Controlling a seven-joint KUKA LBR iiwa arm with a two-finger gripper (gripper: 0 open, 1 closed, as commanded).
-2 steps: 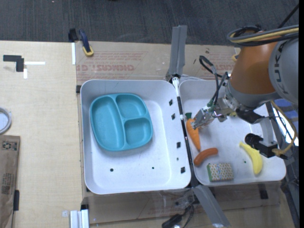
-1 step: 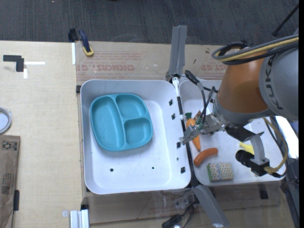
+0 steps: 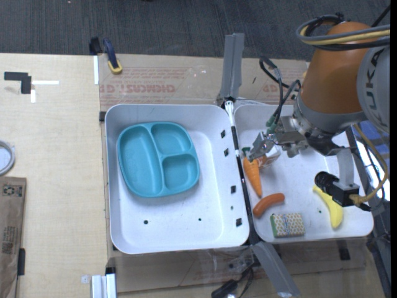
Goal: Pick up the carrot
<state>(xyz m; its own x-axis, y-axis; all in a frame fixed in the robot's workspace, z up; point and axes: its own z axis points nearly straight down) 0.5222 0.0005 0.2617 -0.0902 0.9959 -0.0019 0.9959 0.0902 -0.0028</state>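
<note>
gripper point(image 3: 260, 156) fingers pinch the carrot point(image 3: 253, 176) at its top in the right bin point(image 3: 356, 228)

From my seat I can make out large dark letters "UK" on the grey arm housing point(image 3: 379, 82) at the right edge, cut off by the frame. The cardboard sheet point(image 3: 162, 87) behind the bins carries faint reddish print, upside down and too pale to spell out. A recycling mark sits on the brown packet point(image 3: 11, 225) at the left edge.
</note>
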